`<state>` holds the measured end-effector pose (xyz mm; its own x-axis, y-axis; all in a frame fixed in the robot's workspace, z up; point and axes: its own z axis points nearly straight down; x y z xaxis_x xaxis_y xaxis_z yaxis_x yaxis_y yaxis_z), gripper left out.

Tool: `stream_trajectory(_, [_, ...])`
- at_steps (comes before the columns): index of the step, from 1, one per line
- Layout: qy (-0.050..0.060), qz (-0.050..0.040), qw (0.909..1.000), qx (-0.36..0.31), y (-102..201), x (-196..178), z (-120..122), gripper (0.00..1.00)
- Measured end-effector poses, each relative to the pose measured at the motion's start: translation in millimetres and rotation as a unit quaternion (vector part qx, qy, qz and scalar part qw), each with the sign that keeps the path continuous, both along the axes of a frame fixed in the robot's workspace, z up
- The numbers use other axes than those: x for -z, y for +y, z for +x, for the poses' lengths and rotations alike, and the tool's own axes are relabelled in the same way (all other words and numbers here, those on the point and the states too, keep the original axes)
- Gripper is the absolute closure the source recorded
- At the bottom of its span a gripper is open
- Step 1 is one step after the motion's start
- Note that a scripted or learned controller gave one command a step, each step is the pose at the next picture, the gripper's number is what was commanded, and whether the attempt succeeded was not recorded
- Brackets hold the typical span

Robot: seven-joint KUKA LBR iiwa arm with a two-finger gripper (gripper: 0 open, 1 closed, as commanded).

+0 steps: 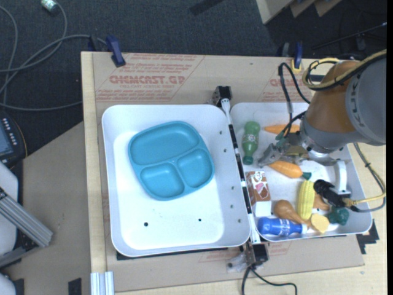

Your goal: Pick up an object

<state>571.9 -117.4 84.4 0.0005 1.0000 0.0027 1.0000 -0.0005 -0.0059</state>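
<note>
We look down on a robotics lab test station: a board printed "CHEMCAST GP", clamped with blue clips, carries two shallow white bins on dark carpet. Loose cables trail across the floor, aluminium framing juts in at lower left, and a grey-and-orange industrial arm reaches over toy food.

One fixed camera looks down from above at a slant, far enough to take in the whole bench. The left bin lies at the middle of the frame, the right bin beside it toward the right edge.
</note>
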Motion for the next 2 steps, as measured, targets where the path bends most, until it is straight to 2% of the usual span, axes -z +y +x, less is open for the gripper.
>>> stream_trajectory(1, [-0.004,-0.0013,1.0000,0.000,-1,-11,3,1.00])
stream_trajectory(2, [-0.010,-0.0004,0.9999,-0.005,71,-107,35,1.00])
